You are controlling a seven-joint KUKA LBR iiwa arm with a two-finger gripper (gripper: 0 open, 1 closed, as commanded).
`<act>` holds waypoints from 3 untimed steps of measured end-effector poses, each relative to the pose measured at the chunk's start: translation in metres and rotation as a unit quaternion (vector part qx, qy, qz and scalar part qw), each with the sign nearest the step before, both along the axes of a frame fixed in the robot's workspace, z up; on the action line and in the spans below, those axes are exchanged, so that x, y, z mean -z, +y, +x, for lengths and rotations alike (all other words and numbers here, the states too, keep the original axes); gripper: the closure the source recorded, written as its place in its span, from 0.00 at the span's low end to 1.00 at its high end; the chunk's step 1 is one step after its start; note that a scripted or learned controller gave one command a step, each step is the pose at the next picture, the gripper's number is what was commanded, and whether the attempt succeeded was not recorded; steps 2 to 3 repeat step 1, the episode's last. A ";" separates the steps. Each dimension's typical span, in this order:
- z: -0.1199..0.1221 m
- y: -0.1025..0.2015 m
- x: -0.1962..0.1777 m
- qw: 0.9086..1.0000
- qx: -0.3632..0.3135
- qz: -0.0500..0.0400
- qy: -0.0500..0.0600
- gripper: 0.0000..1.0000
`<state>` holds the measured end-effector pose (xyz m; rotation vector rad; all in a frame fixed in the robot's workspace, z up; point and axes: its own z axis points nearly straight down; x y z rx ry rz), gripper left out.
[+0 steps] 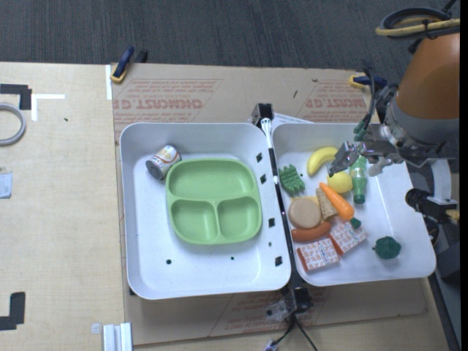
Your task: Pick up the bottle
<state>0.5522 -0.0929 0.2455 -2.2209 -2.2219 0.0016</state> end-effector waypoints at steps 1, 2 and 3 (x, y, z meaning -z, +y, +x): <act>0.000 0.000 -0.009 1.000 0.001 0.000 0.000 1.00; 0.000 0.000 -0.009 1.000 0.001 0.000 0.000 1.00; 0.000 0.000 -0.009 1.000 0.001 0.000 0.000 1.00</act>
